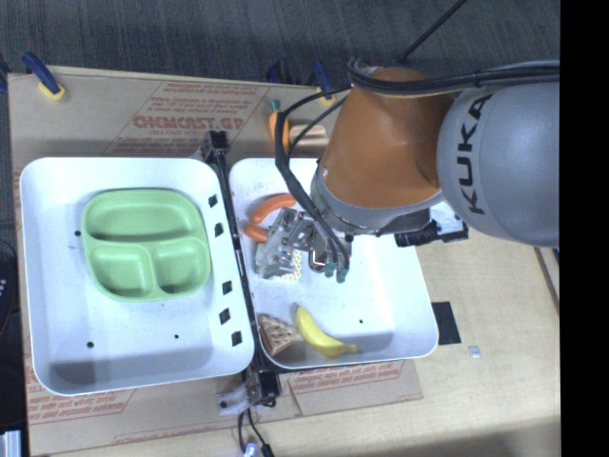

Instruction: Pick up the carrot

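The orange carrot [265, 214] lies in the right bin [404, 298] near its upper left, curved, partly covered by the gripper. My gripper [284, 250] hangs low over the bin just below and right of the carrot, its metal fingers pointing down-left. The big grey and orange arm hides the bin's upper right part. Whether anything sits between the fingers is unclear.
A yellow banana [322, 333] and a brown wedge-shaped piece [277, 332] lie at the right bin's front. The left bin [57, 341] holds a green divided plate [147, 241]. A black clamp bar [231, 246] runs between the bins.
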Tool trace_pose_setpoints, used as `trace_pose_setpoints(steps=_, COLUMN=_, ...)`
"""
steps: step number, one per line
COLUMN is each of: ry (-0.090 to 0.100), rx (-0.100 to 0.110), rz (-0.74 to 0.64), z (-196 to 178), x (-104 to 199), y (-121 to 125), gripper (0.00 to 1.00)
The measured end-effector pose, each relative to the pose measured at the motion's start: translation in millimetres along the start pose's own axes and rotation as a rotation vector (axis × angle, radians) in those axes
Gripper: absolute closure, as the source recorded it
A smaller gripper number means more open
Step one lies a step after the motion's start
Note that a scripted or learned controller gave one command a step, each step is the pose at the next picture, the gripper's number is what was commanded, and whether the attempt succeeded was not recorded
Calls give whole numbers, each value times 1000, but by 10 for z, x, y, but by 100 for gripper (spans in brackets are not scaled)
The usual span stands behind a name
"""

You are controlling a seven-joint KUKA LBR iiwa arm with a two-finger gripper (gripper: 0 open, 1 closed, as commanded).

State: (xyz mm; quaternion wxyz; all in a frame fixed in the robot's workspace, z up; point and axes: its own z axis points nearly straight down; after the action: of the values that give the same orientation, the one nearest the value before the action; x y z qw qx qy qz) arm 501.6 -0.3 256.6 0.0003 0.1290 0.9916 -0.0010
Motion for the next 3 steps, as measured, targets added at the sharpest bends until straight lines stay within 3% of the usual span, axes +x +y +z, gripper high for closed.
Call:
trace_pose_setpoints(steps=1, ry=3, rx=0, rz=190, z=354, x=232, y=583, gripper=100)
trace_pose_setpoints(steps=2, ry=1, rx=-1, rz=222, z=46, x=225, y=-119, gripper=100)
trace_pose_setpoints(steps=3, ry=-1, rx=-1, rz=-255, z=-462, x=173, y=-301, gripper=100)
